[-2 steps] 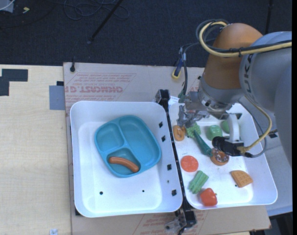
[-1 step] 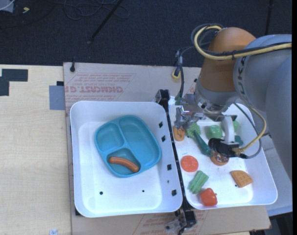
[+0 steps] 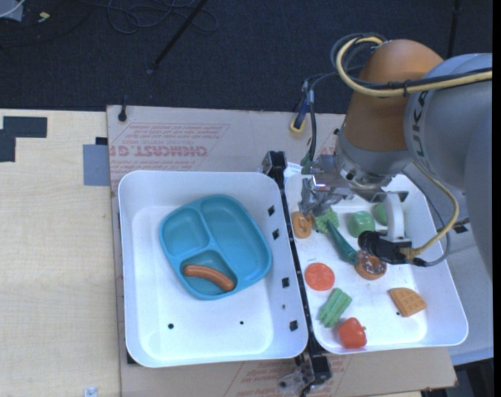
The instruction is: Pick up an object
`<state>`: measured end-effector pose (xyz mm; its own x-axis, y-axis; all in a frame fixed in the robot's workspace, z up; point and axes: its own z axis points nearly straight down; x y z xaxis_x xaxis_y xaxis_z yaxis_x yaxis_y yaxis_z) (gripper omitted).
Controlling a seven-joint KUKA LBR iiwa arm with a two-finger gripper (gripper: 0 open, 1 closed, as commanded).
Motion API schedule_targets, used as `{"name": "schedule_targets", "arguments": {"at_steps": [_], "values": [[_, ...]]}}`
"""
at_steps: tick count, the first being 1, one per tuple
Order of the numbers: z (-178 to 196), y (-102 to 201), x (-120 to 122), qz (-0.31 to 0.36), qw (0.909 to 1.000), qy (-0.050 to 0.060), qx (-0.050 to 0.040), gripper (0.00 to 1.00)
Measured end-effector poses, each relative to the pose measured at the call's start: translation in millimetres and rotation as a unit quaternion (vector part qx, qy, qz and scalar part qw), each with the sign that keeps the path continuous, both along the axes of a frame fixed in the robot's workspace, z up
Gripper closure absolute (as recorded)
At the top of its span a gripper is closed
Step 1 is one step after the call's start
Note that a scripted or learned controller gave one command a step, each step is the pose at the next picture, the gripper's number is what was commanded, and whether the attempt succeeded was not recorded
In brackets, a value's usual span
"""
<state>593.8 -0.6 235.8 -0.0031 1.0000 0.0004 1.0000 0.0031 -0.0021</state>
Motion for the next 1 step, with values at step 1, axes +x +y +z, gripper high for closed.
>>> {"name": "schedule_targets", "arguments": {"at_steps": [1], "values": [[-19.9,3.6,7.3,0.001,1.0000,0.002,-0.0005,1.00]]}}
